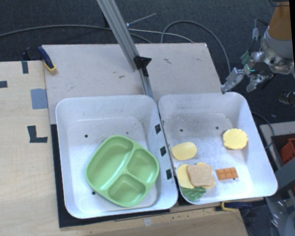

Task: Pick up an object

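We see our gripper (241, 80) hanging open and holding nothing just past the right bin's (257, 131) far right corner, so the yellow disc (235, 138) by that bin's right edge lies close for grabbing.

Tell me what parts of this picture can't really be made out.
- The arm: cut off by the camera view's top and right edges.
- The gripper, above the right bin's far corner: too small and blurred to read.
- The green leaf: mostly covered by the bread slice and a yellow piece.
- The orange cracker: too small for detail.
- The green plate's underside: hidden.
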